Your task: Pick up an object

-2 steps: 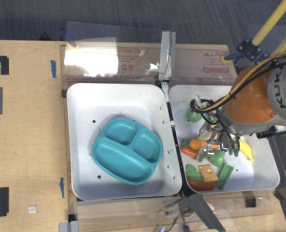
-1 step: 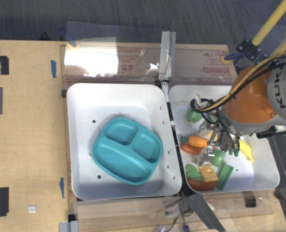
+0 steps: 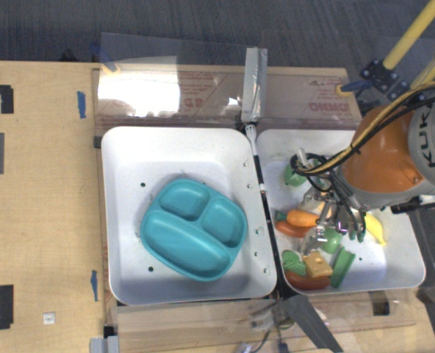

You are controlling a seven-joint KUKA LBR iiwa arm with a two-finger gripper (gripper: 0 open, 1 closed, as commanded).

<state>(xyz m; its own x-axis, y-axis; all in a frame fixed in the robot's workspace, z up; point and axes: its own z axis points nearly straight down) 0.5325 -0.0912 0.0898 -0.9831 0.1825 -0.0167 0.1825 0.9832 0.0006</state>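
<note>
The right bin holds several small toy foods. An orange carrot-like piece lies at its left side, a tan block sits on a red and green piece at the front, and a green stick lies beside them. A green piece rests further back, and a yellow piece lies to the right. My gripper hangs low over the middle of this pile, just right of the orange piece. Cables and metal parts hide the fingertips.
The left bin carries a teal divided plate. A clear plastic wall stands behind the bins. The grey and orange arm covers the right bin's back right part. A wooden bench top stretches to the left.
</note>
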